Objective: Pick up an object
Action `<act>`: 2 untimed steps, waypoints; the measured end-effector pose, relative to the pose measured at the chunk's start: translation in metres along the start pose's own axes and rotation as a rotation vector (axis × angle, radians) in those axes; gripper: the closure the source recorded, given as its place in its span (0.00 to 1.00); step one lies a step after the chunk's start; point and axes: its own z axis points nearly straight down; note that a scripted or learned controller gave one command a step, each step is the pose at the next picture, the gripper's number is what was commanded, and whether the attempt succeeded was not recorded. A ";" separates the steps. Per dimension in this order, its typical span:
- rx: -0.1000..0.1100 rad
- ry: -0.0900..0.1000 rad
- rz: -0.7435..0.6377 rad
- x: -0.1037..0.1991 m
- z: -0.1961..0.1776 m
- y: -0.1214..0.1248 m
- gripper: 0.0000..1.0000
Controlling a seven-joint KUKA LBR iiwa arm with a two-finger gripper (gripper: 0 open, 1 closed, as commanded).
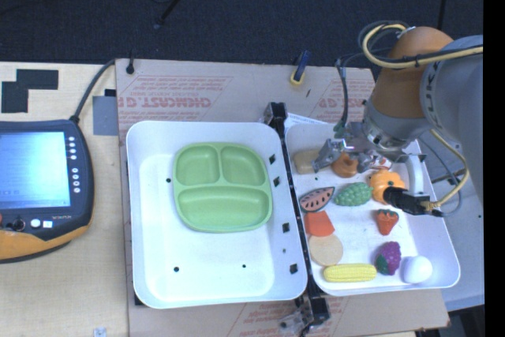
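One brown toy (344,166) apparently touching claw (347,156), grip unclear.

Cardboard sheet (197,95) under the bins: red printed lettering along its far edge, upside down from the camera, too blurred to spell out with certainty. Further faint red print on the near edge, unreadable. Handheld control pendant (39,185): lit screen, contents illegible.
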 end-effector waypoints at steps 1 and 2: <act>-0.001 -0.001 -0.002 0.002 0.054 -0.001 0.00; -0.003 -0.001 0.001 0.001 0.040 0.000 1.00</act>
